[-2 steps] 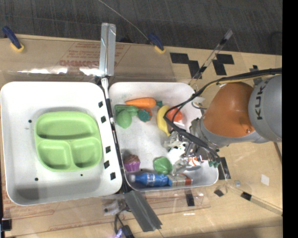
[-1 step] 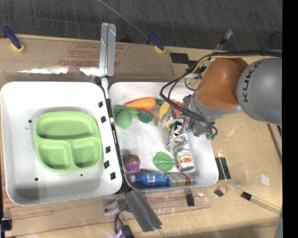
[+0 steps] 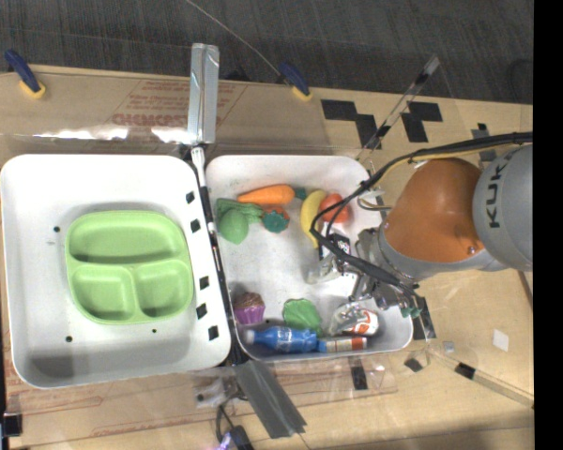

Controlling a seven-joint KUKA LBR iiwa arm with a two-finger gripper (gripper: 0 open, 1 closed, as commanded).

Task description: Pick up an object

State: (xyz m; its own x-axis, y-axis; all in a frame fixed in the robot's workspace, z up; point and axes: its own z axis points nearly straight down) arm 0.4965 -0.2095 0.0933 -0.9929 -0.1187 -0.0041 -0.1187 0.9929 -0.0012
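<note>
The arm (image 3: 450,218) comes in from the right and bends down over the right bin (image 3: 263,169), its orange band sitting just above the wrist. The gripper (image 3: 342,275) hangs low in the right half of that bin, over bare white floor between the far toys and the near ones. From here I cannot tell whether it is open or closed; cables and dark hardware crowd the tip, and nothing is plainly caught in it.

The toys lie spread around it. Along the far side lie a carrot (image 3: 267,195), a banana (image 3: 311,209) and a red piece (image 3: 334,206) just right of the banana. A green leafy toy (image 3: 235,221) sits by the left wall, with a small teal piece (image 3: 275,220) beside it. At the near edge a blue bottle (image 3: 283,339) lies on its side, with a cupcake (image 3: 249,306) to its left, another green toy (image 3: 302,313) just behind it, and a red-and-white can (image 3: 360,323) to the right, close under the wrist.

In the left bin (image 3: 28,251) rests a green divided tray (image 3: 129,265).
</note>
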